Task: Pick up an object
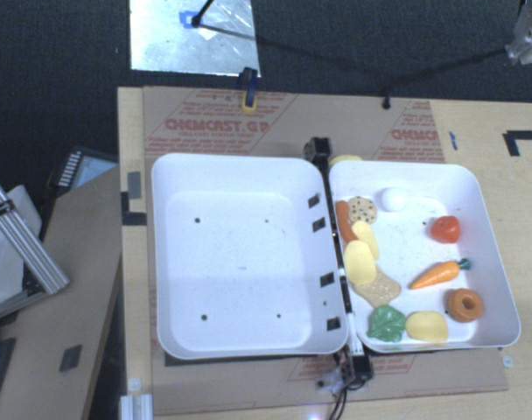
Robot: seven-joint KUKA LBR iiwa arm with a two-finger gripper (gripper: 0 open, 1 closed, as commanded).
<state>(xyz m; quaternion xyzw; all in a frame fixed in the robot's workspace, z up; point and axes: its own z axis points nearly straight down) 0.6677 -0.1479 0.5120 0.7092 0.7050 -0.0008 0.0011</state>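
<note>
Looking down on the bench point(476, 129), two shallow white bins sit side by side, touching along a shared black-clipped seam. All the pickable objects lie in the right bin point(489, 234). At its 12 o'clock a white egg point(394, 199) rests near the far wall, with a speckled cookie point(362, 208) just beside it toward 9 o'clock. An orange sausage-shaped piece point(342, 220) lies against the seam wall, touching the cookie's edge. Below them two pale yellow pieces point(362, 252) are stacked in a line running toward 6 o'clock, the lower one overlapping a tan cracker point(380, 289). At 3 o'clock sits a red tomato point(445, 228), well apart from the egg. A carrot point(437, 275) lies tilted near the bin's centre, its green tip pointing to 2 o'clock. A brown doughnut point(465, 304) sits at 4 o'clock, just below the carrot. Along the near wall, a green leafy piece point(387, 323) touches a yellow lemon point(427, 325). The left bin point(240, 252) shows a bare white floor with small dark dots. A grey metal part point(528, 33) shows at the frame's 2 o'clock corner, high over the dark floor and well apart from both bins; whether it is the tool I cannot tell, and open or closed cannot be judged. Nothing is being gripped above the right bin.
</note>
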